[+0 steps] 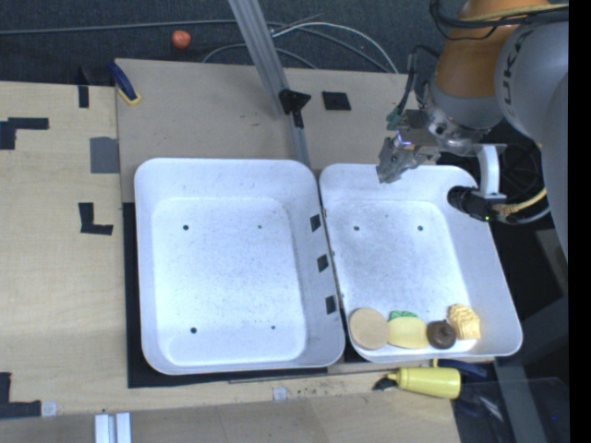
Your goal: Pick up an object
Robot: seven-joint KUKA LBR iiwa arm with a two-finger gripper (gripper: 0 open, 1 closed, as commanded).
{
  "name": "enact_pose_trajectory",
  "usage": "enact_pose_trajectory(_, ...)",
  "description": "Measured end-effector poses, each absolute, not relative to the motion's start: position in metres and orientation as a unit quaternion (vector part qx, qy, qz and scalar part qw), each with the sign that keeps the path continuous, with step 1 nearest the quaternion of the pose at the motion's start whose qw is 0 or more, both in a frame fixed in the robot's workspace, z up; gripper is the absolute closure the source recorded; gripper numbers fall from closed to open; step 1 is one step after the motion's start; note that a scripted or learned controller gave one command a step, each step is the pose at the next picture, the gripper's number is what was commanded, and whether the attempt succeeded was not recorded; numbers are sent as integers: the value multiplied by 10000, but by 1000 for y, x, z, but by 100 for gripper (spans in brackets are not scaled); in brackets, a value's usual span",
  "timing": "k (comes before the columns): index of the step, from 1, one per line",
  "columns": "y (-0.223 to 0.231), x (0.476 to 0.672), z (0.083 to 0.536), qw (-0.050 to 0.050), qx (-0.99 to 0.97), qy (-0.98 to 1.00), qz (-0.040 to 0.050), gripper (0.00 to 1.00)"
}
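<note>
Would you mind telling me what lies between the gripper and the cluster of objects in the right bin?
In the camera view, bare white bin floor separates the gripper from the objects.

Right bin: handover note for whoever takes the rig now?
Pincer: over the right bin's far edge, nothing seen between its fingers; open or shut unclear.
Things: tan disc, green piece, yellow piece, brown ring and yellow block, in a row along the bin's near edge.
Done: nothing picked yet.
Left: reach the row, grasp one, lift.
</note>
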State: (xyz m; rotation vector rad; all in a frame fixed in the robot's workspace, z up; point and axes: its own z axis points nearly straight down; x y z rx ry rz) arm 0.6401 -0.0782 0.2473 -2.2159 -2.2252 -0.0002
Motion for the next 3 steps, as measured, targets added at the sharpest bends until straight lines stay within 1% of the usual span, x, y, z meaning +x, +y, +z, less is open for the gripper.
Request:
enact_pose_trajectory(1, -31, 615, 237, 9, -7058, -7084, 3, 100)
enact_pose_trajectory(2, 21, 598, 225, 7, -7058, -7084, 1, 100)
enact_pose_trajectory(3, 72, 573, 225, 7, -7054, -7088, -2, 100)
